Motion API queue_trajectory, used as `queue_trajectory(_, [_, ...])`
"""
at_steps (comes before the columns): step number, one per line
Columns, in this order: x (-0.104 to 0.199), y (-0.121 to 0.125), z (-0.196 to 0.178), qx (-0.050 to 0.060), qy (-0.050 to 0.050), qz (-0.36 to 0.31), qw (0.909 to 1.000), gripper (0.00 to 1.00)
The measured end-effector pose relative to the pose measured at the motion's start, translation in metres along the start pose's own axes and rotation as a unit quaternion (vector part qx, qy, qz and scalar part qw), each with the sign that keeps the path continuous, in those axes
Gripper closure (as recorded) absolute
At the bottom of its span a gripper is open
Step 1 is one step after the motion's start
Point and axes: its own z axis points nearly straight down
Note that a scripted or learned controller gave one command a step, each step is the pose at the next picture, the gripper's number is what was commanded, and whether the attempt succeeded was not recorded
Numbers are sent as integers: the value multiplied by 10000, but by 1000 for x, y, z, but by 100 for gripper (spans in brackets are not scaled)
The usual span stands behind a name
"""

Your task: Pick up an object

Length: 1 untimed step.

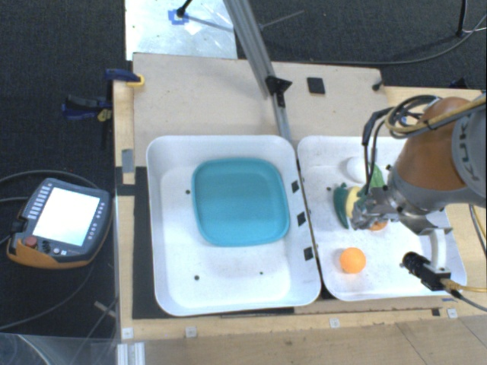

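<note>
Lying in the right bin (327,276) on its white floor, toward the near side: a small orange ball (352,260), free and untouched. Just beyond it and slightly to the right, hanging low over the same bin, the tool (368,219), with its tip apart from the ball; impossible to tell whether spread or pressed together. Right at the tool's left side, a yellow and green object (345,204), close enough to look touching, though not clearly pinched. Peeping out under the tool's near edge, another bit of orange (378,225), too hidden to name. Farther back in the bin, a small white rounded object (355,166), well apart from the ball. Above all this, reaching in from the right, the arm (434,166) with its orange band and looped black cables, covering much of the bin's right half.

Sitting in the left bin (171,280), a teal square plate (240,202), well clear of the ball. Carrying both bins, a pale wooden desk (205,90), with blue clamps (95,101) at its far left edge and a slanted metal pole (255,40) rising from its far side. Resting on dark carpet (53,44) left of the desk, a teach pendant (59,220) with a lit screen.
</note>
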Motion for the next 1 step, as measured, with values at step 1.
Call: queue_trajectory(1, [-1,-7,-46,2,2,-4,10000,100])
